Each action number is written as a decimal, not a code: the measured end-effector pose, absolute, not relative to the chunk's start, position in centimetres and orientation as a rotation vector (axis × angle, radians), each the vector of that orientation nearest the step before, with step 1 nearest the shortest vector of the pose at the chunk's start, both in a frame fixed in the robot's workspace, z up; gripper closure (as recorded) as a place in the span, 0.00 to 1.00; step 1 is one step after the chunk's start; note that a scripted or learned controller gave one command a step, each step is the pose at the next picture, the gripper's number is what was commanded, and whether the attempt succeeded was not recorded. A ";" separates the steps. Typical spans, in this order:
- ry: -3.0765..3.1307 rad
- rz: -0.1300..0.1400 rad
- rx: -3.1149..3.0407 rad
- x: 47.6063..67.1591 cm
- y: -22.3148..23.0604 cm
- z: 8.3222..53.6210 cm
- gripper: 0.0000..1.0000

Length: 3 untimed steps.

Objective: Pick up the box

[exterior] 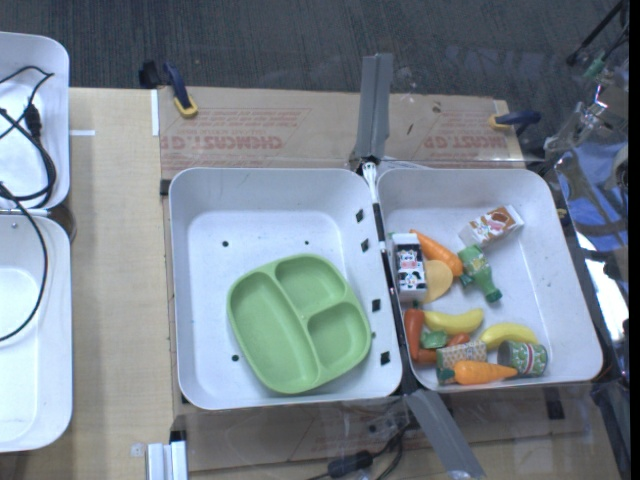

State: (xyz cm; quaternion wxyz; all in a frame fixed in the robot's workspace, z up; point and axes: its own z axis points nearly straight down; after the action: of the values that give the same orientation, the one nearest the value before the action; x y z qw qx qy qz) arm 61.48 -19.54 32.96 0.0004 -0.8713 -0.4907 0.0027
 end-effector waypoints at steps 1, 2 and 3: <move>-1.099 0.010 -2.940 55.7 -18.6 15.7 0.00; -0.869 0.008 -3.018 65.1 -17.6 10.4 0.00; -0.944 -0.012 -2.976 64.0 -20.8 9.6 0.00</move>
State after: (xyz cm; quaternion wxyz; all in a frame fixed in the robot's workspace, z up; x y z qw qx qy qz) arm 64.01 -20.76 9.56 0.0095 -0.9531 -0.3025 -0.0039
